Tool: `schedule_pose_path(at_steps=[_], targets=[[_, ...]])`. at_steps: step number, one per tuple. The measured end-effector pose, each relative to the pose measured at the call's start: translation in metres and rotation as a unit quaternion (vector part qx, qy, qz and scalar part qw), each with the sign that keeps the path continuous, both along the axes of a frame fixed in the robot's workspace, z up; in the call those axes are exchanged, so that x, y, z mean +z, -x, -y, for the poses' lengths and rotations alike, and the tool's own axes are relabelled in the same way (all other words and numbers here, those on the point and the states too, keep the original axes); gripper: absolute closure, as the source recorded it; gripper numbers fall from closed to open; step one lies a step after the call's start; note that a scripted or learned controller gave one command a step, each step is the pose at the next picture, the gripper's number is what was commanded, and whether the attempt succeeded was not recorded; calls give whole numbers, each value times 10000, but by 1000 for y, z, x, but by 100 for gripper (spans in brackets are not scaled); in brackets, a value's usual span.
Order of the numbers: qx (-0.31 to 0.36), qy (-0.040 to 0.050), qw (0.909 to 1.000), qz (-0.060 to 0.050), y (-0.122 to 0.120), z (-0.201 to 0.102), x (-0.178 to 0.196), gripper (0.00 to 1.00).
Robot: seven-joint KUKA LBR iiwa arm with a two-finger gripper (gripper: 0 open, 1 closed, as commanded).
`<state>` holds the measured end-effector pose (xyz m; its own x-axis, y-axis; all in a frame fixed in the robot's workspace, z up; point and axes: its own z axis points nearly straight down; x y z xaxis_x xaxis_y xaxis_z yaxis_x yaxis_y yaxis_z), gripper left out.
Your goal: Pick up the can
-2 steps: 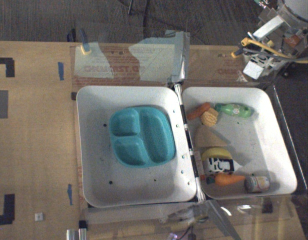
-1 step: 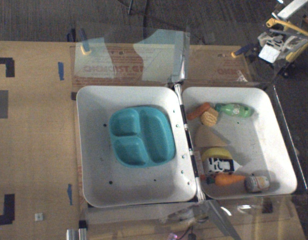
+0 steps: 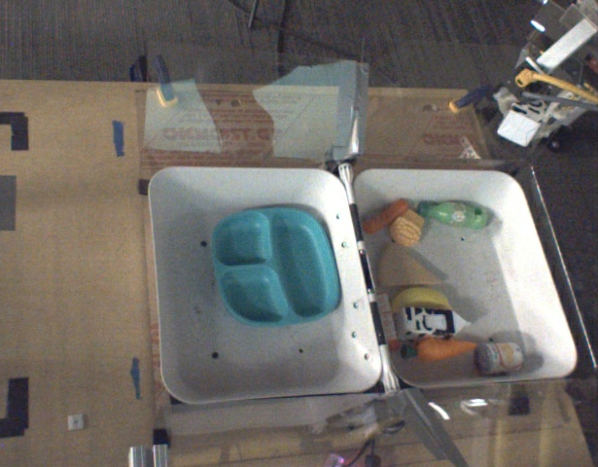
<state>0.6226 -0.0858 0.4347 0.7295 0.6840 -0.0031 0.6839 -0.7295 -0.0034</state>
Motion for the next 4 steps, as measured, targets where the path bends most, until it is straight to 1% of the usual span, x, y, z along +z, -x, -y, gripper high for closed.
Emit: schedule_pose_path(at_steps=[1, 2, 3, 4], targets=[[-224, -2, 9997, 8, 12, 12, -140, 100], [513, 9, 9987, 29, -15, 21, -123, 100], [1047, -10, 9945, -2, -3, -81, -146, 100], [1549, 0, 9879, 24, -44, -79, -50, 100]])
